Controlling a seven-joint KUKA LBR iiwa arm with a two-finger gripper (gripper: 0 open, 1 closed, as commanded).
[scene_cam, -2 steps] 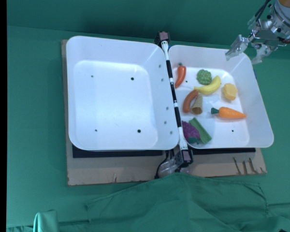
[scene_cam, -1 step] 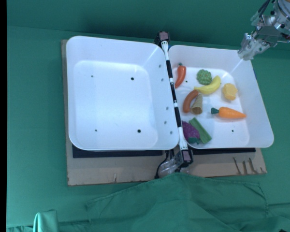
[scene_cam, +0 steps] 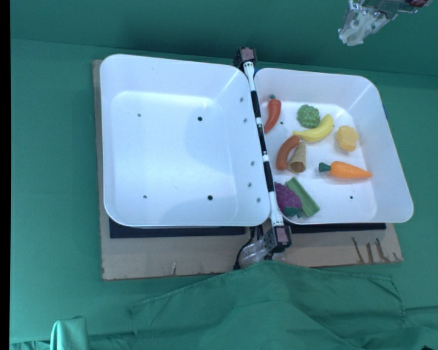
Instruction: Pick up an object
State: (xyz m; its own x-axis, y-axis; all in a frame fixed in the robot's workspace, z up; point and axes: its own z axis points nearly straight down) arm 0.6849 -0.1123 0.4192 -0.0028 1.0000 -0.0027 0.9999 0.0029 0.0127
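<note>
The right bin (scene_cam: 383, 122) holds several toy foods: a red chili (scene_cam: 273, 113), a green broccoli (scene_cam: 308, 115), a yellow banana (scene_cam: 317, 131), a yellow corn piece (scene_cam: 347, 138), a sausage (scene_cam: 285, 152) beside a cone (scene_cam: 298, 157), an orange carrot (scene_cam: 345, 170), purple grapes (scene_cam: 286, 197) and a green stick (scene_cam: 304, 197). My gripper (scene_cam: 358, 26) hangs high at the top right, above and behind the right bin's far edge, well clear of every object. Nothing shows between its pale fingers (scene_cam: 349, 35).
The left bin (scene_cam: 124, 86) lies beside the right one, split by a black-and-white divider bar (scene_cam: 259, 133). Both rest on a cardboard sheet (scene_cam: 328, 250) over green cloth. A cloth fold (scene_cam: 277, 301) rises at the front.
</note>
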